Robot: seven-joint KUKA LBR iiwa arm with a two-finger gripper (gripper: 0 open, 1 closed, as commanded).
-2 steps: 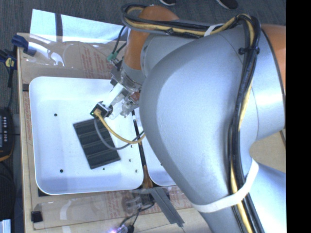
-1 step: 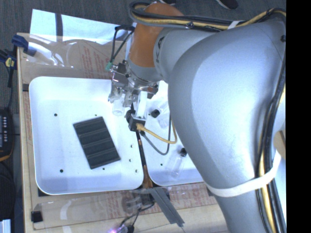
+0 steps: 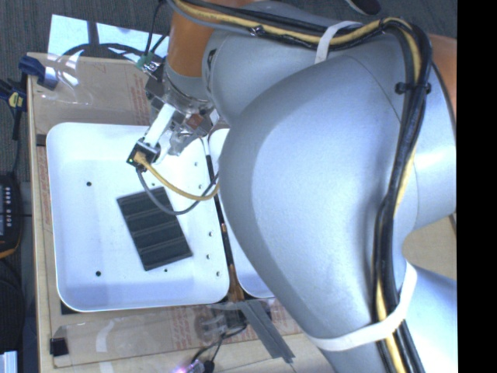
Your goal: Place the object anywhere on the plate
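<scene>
A dark ribbed rectangular slab (image 3: 154,229) lies in the left shallow white bin (image 3: 70,208) on a pale wooden bench (image 3: 93,84). The gripper (image 3: 178,134) hovers nearby, and whether it is open or closed cannot be told.

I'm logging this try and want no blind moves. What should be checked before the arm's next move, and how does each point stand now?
1. Dark grey ribbed rectangular slab lies flat in the left white bin: ok.
2. Slab is clear of the bin walls, with nothing on top of it: ok.
3. Pincer lined up over the slab: not ok; it hangs nearer the bin's far edge, apart from the slab.
4. Plate located: cannot tell; the grey arm covers most of the right white bin.
5. Path to the right bin free: cannot tell, for the same reason.
</scene>
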